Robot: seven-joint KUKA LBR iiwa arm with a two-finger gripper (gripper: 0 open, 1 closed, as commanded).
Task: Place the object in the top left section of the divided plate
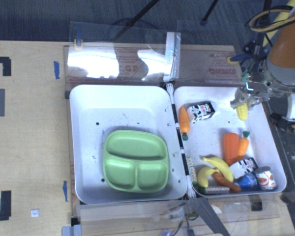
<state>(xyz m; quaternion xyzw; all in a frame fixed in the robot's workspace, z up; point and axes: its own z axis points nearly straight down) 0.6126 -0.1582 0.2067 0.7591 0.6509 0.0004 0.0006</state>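
Note:
A green divided plate [136,160] lies in the left white bin [88,112], with one long section at its far side and two smaller ones at its near side. My gripper [244,101] hangs over the far right part of the right bin [211,132]. It is shut on a small yellow corn cob [242,111], which sticks out below the fingers and looks lifted off the bin floor. The grey wrist with its orange band [286,48] comes in from the right edge.
In the right bin lie a small carrot [184,120] by the divider, a cow-patterned carton [201,110], an orange vegetable [232,147], a banana [218,166], a red sausage [224,180] and a blue can [248,181]. A clear wall [118,58] stands behind the bins.

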